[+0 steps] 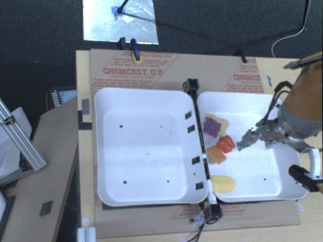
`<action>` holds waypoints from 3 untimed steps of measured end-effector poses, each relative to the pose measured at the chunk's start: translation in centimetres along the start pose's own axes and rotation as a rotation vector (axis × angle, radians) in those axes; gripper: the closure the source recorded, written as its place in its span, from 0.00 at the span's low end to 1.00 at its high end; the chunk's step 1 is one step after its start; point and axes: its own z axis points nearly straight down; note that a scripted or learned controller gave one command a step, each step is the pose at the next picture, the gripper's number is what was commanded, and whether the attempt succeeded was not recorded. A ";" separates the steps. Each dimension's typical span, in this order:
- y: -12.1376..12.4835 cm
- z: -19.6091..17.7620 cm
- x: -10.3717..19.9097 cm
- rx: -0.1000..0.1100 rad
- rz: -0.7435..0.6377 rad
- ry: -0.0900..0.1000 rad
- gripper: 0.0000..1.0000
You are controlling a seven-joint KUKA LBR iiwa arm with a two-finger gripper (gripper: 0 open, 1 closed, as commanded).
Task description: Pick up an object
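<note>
Objects for picking lie together in the right bin (252,102), a shallow white tray that serves as the landmark for everything described. Largest in view is the bench (151,67), a cardboard-covered surface printed with red lettering, lying under the right bin and reaching out beyond it on every side. Next in size is the left bin (146,100), a matching white tray touching the right bin's left wall along a black clipped seam. The robot arm (308,100), grey with an orange band, hangs over the right bin's right portion. Beyond the right bin's far-left corner, past the bench edge, a shiny silver sheet (121,14) lies on dark carpet.

Inside the right bin, all four objects sit close to its left wall. A purple toy (211,127) rests on a pale yellow flat piece (221,120) toward the bin's far end. Just nearer the camera is a red pepper-shaped toy (226,143), and touching it on the near side is an orange toy (216,156). A yellow lemon-shaped toy (223,184) lies apart from these, near the bin's near-left corner.

The gripper (246,140) points left over the middle of the right bin, its tips just beside the red pepper-shaped toy. Whether its fingers are spread or closed cannot be told from this angle, and nothing is visibly held between them.
</note>
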 end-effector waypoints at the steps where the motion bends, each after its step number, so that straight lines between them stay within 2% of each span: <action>1: 2.4 -15.2 -2.6 -0.020 -0.002 -0.006 0.00; 2: 8.0 -33.5 -7.2 -0.022 -0.002 -0.009 0.00; 3: 12.8 -32.5 0.1 -0.005 -0.008 0.000 0.00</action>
